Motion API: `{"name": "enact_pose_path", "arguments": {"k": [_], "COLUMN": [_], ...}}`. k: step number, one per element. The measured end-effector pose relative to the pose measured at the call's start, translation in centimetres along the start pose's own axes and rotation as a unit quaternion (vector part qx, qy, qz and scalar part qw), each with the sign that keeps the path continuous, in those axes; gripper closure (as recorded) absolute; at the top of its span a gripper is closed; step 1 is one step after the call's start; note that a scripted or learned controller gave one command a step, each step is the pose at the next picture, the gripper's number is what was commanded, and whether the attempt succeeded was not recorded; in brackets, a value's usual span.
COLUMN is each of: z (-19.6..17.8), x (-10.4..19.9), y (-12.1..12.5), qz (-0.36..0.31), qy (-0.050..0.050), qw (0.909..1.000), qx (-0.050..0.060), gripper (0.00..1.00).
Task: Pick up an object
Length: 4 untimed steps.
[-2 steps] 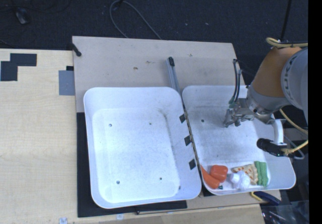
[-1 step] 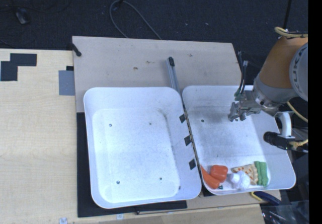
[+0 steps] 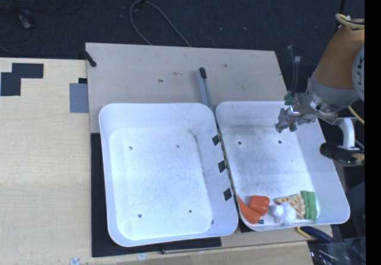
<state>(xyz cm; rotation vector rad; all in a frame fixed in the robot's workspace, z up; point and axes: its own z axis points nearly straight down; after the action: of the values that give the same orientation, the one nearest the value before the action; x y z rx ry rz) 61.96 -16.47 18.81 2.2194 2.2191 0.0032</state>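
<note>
My pincer [image 3: 288,119] hangs over the right bin [image 3: 268,156], up near its far rim, at about two o'clock in the picture; my grey arm [image 3: 336,88] with its orange band comes in from three o'clock; I cannot tell how wide my pincer is open, for it looks small and dark from here, and I see nothing in it; the things to pick up all lie in a little heap in the near corner of the right bin, at about five o'clock; there is an orange-red thing [image 3: 256,205], and next to it a tan thing [image 3: 290,203], then a white lump [image 3: 281,214] touching them, and a green thing [image 3: 309,204] at the end of the row; the heap is well apart from my pincer, across the bin floor from it; the left bin [image 3: 119,139] sits just beside the right one, at about seven o'clock, and small black clips [image 3: 221,165] sit where the two bins meet; both bins rest on the pale worktop [image 3: 155,73], and a grey bar [image 3: 204,86] lies on it at twelve o'clock.
</note>
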Motion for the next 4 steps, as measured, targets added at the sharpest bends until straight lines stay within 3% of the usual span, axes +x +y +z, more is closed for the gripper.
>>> {"name": "enact_pose_path", "arguments": {"k": [1,4], "z": [-5.5,-4.7], "x": [-0.9,12.3], "y": [0.5,-4.9], "qz": [-0.001,-0.001], "qy": [0.000,0.001], "qw": [1.0000,1.0000], "qx": [0.000,0.002], "gripper": [1.00,1.00]}}
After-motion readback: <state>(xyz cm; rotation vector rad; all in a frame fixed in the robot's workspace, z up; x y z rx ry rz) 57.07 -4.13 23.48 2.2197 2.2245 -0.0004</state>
